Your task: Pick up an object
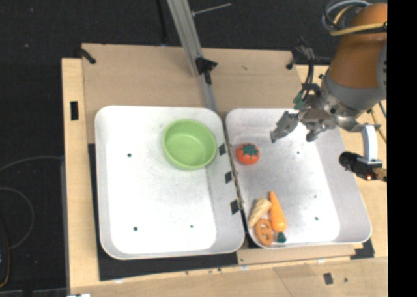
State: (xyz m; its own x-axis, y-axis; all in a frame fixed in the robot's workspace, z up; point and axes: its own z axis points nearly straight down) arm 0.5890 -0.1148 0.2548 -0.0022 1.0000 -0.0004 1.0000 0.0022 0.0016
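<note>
The gripper [298, 129] hangs over the upper part of the right bin [326, 185], its two fingers spread apart with nothing between them. Just left of it lies a small tomato [247, 154], near the bin's left wall. Lower in that bin — at its bottom left corner — a carrot [277, 211] rests against a pale banana [258, 210] and an orange slice [264, 231]. The left bin [130, 204] holds a green bowl [189, 144], upper right.
</note>
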